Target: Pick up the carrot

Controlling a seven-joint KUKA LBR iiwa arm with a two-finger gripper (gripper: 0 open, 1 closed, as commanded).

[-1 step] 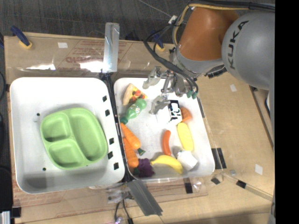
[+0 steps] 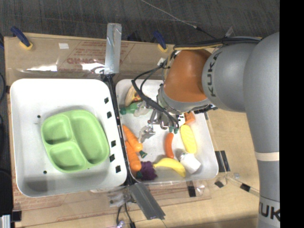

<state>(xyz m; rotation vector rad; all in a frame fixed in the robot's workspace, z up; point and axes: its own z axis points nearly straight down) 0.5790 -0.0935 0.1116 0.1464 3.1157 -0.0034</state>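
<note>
- Carrot (image 2: pixel 131 147) lay along the left wall of the right bin (image 2: pixel 209 141), beside purple grapes (image 2: pixel 147 170).
- Banana (image 2: pixel 169 165), a second orange piece (image 2: pixel 169 145) and a yellow cylinder (image 2: pixel 188 138) lay nearby.
- Hand (image 2: pixel 153 125) hung above the bin's middle, fingers apart, grasping nothing.
- Green divided plate (image 2: pixel 74 140) sat in the left bin (image 2: pixel 23 99).

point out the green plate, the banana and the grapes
green plate (image 2: pixel 97 141), camera view, on the bare bottom of its large right section
banana (image 2: pixel 167 164), camera view, on the middle of its curved yellow body
grapes (image 2: pixel 148 171), camera view, on the middle of the purple bunch
</note>
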